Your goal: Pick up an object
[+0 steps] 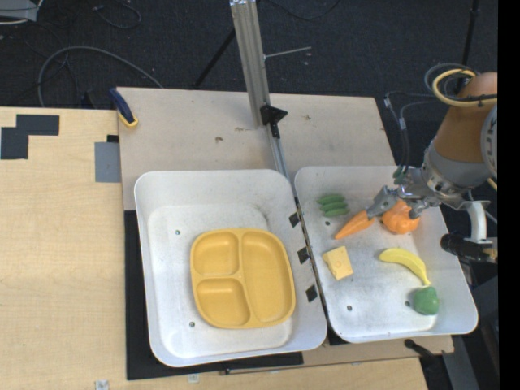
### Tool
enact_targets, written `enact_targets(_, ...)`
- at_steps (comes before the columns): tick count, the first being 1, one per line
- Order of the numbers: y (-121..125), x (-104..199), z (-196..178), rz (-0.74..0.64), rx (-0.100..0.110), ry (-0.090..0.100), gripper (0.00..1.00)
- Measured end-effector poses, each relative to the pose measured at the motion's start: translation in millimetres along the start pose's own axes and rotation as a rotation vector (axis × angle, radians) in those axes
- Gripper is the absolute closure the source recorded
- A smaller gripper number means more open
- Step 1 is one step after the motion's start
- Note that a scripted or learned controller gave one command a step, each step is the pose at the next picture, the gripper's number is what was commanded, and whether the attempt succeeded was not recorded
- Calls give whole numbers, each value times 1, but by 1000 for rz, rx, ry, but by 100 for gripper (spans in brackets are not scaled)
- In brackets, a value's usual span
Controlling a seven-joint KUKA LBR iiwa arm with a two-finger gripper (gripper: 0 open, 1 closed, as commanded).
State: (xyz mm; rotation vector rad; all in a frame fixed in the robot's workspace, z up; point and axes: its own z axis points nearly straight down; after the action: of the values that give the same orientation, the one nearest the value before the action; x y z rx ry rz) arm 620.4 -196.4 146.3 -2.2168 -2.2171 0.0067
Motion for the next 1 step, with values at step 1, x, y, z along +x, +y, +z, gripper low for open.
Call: enact_targets(1,6,2,20,-3,-21,0,0)
